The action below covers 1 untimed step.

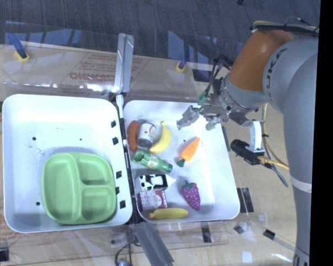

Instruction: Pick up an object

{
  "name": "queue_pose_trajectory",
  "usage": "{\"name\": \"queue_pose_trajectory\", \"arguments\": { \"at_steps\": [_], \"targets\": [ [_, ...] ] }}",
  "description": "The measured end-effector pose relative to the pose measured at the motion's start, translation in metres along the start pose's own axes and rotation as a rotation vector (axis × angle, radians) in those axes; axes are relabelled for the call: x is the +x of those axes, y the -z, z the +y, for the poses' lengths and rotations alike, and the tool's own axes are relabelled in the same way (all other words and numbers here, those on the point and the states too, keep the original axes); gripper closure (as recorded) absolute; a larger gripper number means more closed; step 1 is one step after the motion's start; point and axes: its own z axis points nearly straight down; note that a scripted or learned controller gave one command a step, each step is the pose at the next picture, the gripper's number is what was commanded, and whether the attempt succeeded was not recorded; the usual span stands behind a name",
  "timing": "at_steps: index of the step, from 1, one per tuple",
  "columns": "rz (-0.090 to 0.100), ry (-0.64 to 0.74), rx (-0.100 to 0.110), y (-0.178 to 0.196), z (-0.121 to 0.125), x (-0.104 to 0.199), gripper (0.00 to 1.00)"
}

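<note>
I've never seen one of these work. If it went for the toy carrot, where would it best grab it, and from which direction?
Probably across the thick orange middle of the carrot, coming straight down from above. It lies flat on the floor of the right bin, slanted, with bare space on both long sides, so the fingers could straddle its width. The green tip looks too thin. The gripper hangs just above it.

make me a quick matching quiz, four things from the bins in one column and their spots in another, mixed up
Things:
1. green tray
2. carrot
3. grapes
4. green bottle

Places:
A. right bin, front right area
B. left bin, on its own
C. right bin, lying just below the can and banana
D. right bin, below the end effector

Pairs: 1-B, 2-D, 3-A, 4-C
</note>
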Motion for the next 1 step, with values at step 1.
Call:
{"name": "queue_pose_trajectory", "arguments": {
  "at_steps": [1],
  "targets": [
    [-0.002, 0.016, -0.012, -0.114, 0.0235, -0.0226, 0.0]
  ]
}}
